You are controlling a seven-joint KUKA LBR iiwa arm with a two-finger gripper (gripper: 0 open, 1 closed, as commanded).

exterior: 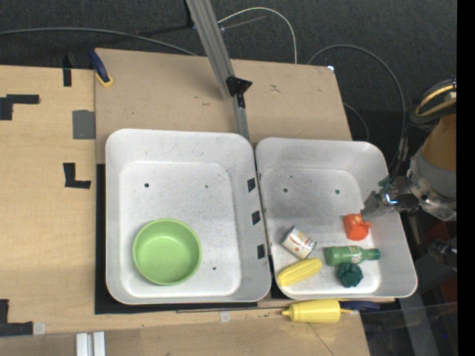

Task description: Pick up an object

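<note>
Objects to pick all lie untouched: a green bowl (167, 251) in the left bin (119, 199), then a green bottle (351, 256), yellow corn (299, 272), white can (299, 242), orange piece (357, 227) in the right bin (312, 158). The pincer (373, 205) hovers just beside the orange piece; whether it is apart or together I cannot tell. Nothing is lifted yet.

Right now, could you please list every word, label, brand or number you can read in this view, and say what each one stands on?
No text can be read in this view.
Small can, right bin: a label with red marks, too blurred to read.
Green bottle: pale label band, too small to read.
Yellow bottle on the bench edge: no lettering legible.
</note>
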